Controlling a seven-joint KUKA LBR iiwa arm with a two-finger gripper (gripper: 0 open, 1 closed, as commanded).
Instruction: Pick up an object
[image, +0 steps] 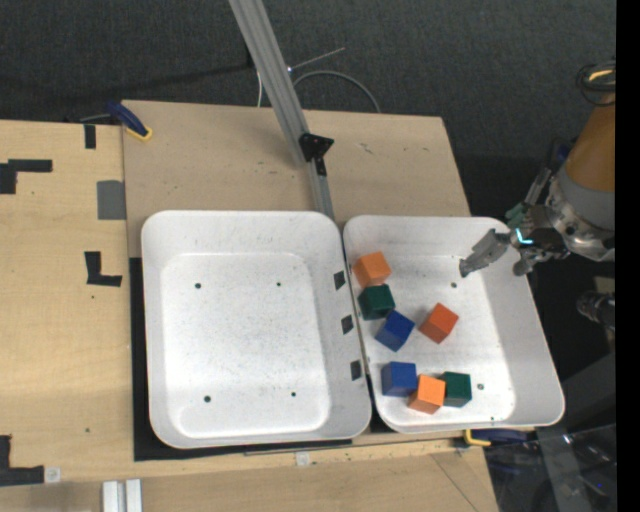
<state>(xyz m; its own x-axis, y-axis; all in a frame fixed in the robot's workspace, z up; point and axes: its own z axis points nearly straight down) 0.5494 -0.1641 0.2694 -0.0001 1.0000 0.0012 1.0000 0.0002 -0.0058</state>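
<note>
The right bin (520, 340) holds several small cubes. An orange cube (373, 267), a dark green cube (377, 300) and a blue cube (396, 329) lie in a slanted row near its left wall. A red-orange cube (438, 323) sits alone in the middle. Along the front are another blue cube (399, 377), an orange cube (429, 392) and a green cube (457, 388), close together. My gripper (496, 262) hangs over the bin's upper right part, open, with nothing between its fingers (480, 255). It is up and to the right of the red-orange cube.
The left bin (160, 300) lies beside the right one with a narrow ridge between them. A slanted metal pole (285, 90) rises from behind the bins' junction. The wooden bench (60, 300) extends to the left.
</note>
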